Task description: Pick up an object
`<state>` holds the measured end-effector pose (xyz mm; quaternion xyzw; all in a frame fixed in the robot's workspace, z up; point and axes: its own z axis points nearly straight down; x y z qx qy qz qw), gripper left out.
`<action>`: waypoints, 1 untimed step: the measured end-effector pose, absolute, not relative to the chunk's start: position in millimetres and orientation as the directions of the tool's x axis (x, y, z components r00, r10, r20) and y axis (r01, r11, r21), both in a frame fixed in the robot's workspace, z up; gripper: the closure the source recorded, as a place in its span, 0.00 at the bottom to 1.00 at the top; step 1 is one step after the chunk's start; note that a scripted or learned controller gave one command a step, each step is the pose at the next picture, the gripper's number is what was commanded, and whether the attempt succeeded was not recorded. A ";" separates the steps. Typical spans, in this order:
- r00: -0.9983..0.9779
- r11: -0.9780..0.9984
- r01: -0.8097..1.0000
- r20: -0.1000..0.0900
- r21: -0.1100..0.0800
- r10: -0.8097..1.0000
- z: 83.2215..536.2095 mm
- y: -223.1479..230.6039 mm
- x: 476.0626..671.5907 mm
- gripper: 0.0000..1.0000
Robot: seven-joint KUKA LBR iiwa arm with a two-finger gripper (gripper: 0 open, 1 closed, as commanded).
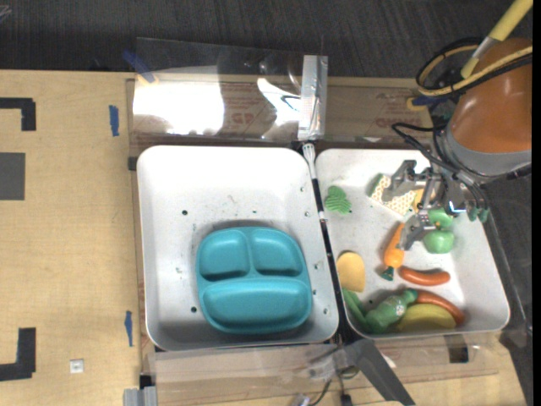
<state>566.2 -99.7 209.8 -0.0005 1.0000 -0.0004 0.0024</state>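
While the tool (425, 212) hung over the right bin (494, 299), you couldn't tell its grip. A green fruit (439, 242) lay just beneath it, an orange carrot (393, 248) beside.

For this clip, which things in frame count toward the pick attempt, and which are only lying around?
Job in hand:
gripper, down in the right bin
green toy and orange carrot beside it
red sausage, yellow piece, green leaf, banana

Lying about:
teal divided plate in the left bin
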 end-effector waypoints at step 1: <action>-0.999 0.999 0.049 -0.010 -0.001 0.049 92.1 -110.4 558.0 0.00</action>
